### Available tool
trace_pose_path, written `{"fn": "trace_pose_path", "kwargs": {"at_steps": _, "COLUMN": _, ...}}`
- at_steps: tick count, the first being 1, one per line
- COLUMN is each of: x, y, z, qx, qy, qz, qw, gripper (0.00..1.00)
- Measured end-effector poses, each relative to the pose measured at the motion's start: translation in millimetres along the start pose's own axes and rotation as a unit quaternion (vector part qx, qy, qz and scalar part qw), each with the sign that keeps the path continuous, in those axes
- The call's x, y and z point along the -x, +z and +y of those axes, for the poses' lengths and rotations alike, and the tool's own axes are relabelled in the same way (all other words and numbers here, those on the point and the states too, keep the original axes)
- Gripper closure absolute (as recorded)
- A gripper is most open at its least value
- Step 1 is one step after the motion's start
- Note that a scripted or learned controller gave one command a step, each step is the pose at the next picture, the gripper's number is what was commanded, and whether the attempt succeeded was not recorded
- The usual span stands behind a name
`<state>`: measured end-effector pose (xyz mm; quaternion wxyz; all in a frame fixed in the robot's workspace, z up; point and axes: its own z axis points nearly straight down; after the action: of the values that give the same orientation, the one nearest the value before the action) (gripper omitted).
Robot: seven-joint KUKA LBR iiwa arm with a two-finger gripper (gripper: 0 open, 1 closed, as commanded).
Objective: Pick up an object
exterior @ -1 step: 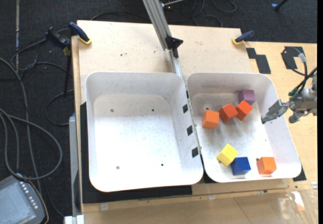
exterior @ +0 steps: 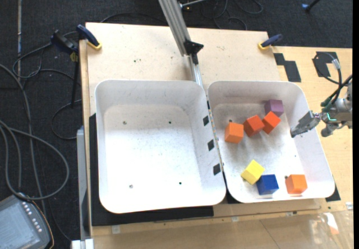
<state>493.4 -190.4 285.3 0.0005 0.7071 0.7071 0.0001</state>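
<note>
The right bin (exterior: 314, 147) holds several small blocks. A purple block (exterior: 274, 106) lies near the back, with two red-orange blocks (exterior: 254, 124) (exterior: 271, 121) and an orange block (exterior: 234, 132) just in front of it. Toward the front sit a yellow block (exterior: 253, 171), a blue block (exterior: 267, 184) and another orange block (exterior: 295, 183). My gripper (exterior: 302, 125) reaches in over the right bin's right wall, to the right of the red-orange blocks and apart from them. Nothing shows in its grasp.
The left bin (exterior: 101, 130) stands beside the right one, sharing a middle divider (exterior: 210, 130). A metal rail (exterior: 168, 7) slants down from the top to the bins' back edge. Clamps (exterior: 90, 37) (exterior: 270, 41) sit at the board's far corners.
</note>
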Motion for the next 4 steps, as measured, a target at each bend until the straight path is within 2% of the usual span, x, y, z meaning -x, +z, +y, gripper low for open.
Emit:
{"fn": "trace_pose_path", "kwargs": {"at_steps": 1, "x": -3, "y": 50, "z": 9, "qx": -0.003, "qy": 0.0, "qz": 0.001, "qw": 1.0, "gripper": 0.0}}
{"fn": "trace_pose_path", "kwargs": {"at_steps": 3, "x": -6, "y": 137, "z": 7, "qx": -0.003, "qy": 0.0, "qz": 0.001, "qw": 1.0, "gripper": 0.0}}
{"fn": "trace_pose_path", "kwargs": {"at_steps": 4, "x": -5, "y": 124, "z": 9, "qx": 0.001, "qy": 0.0, "qz": 0.0, "qw": 1.0, "gripper": 1.0}}
